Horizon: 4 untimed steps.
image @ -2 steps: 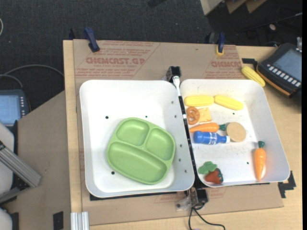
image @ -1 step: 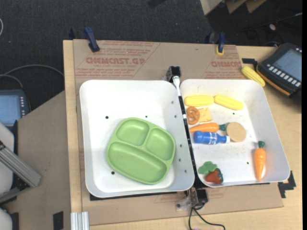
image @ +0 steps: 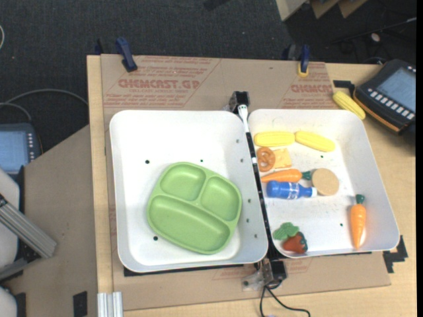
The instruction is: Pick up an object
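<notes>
Brown board bench (image: 198, 78) bears two white bins (image: 132, 177) above dark carpet (image: 132, 12)

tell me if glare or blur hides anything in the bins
Camera view: even overhead light, soft shadows. The white bins look bright but not blown out. The green plate has a mild sheen, and its compartments stay clear. The carrot and blue bottle are slightly soft yet readable.

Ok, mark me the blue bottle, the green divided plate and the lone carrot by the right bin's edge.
blue bottle (image: 287, 190), camera view, middle of its body.
green divided plate (image: 193, 207), camera view, ridge between its compartments.
carrot (image: 357, 225), camera view, middle of its orange body.
</notes>
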Available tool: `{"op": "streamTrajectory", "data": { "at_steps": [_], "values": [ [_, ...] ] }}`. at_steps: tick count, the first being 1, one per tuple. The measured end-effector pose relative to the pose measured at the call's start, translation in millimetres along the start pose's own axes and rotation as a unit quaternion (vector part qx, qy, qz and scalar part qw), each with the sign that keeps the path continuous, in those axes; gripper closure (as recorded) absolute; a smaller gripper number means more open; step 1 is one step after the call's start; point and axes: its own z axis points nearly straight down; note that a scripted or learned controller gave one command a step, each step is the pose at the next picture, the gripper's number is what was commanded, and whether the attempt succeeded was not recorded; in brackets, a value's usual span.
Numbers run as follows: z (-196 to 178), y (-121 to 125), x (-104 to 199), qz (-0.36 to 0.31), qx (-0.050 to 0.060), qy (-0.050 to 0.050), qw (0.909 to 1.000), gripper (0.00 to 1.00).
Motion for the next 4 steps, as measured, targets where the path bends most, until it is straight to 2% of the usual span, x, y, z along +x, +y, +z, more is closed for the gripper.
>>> {"op": "streamTrajectory", "data": {
  "at_steps": [3, 4],
  "values": [
    [-33, 2, 0, 0.000, -0.006, -0.005, 1.0000, 1.00],
    [194, -26, 55, 0.000, 0.014, 0.006, 0.9999, 1.00]
  ]
}}
